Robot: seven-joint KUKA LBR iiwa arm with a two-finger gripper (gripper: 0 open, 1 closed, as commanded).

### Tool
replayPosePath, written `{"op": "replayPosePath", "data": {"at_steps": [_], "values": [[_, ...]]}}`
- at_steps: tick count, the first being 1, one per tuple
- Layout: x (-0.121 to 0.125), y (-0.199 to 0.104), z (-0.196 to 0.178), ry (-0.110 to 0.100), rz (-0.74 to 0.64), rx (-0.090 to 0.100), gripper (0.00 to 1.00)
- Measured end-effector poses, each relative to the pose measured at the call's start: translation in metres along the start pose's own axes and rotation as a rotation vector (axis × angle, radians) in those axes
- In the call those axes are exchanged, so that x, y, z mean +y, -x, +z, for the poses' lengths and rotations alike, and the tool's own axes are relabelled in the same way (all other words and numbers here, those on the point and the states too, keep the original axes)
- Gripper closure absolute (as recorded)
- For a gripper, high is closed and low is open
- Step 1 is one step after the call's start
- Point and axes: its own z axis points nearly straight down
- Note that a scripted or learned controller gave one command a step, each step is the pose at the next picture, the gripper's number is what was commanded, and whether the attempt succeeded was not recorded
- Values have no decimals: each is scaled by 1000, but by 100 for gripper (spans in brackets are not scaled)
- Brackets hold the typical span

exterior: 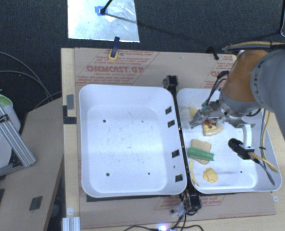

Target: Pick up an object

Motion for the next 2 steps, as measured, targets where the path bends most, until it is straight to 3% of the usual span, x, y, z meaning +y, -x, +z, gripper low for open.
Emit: {"op": "replayPosePath", "data": {"at_steps": [1, 2], "values": [[4, 3, -16, 15, 2, -6, 100], [4, 3, -15, 13, 1, -6, 0]]}}
